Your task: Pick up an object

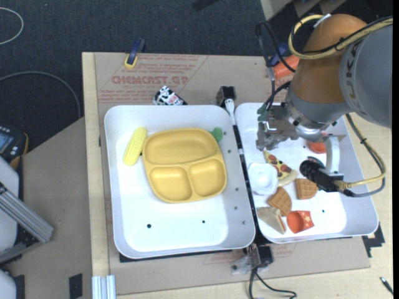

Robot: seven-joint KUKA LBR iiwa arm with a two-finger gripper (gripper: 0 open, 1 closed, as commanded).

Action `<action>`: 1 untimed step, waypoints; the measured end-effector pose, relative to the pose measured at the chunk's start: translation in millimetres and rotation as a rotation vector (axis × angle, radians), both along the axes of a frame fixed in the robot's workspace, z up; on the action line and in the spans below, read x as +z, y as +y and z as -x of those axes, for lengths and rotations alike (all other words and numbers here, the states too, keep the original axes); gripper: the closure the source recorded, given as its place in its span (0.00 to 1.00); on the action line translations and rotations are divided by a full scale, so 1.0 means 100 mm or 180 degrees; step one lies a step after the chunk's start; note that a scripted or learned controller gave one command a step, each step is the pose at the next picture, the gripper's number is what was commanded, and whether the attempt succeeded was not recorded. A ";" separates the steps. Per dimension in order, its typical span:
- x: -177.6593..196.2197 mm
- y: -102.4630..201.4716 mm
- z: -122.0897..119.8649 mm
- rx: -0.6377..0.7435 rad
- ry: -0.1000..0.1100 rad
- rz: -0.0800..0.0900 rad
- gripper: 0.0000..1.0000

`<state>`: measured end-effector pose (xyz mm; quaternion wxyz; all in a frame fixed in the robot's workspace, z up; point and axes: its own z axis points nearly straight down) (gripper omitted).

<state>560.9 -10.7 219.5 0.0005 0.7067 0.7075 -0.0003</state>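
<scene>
Grey arm (349, 61) over right bin's (368, 213) far end.

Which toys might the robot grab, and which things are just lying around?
For the job: end effector, pizza slice, waffle, white cup, red piece.
Just lying about: yellow tray, corn, yellow clamp, cow toy.
</scene>
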 end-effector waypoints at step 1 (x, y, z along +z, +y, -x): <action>0.11 -0.02 0.17 -0.0006 0.0009 -0.0006 1.00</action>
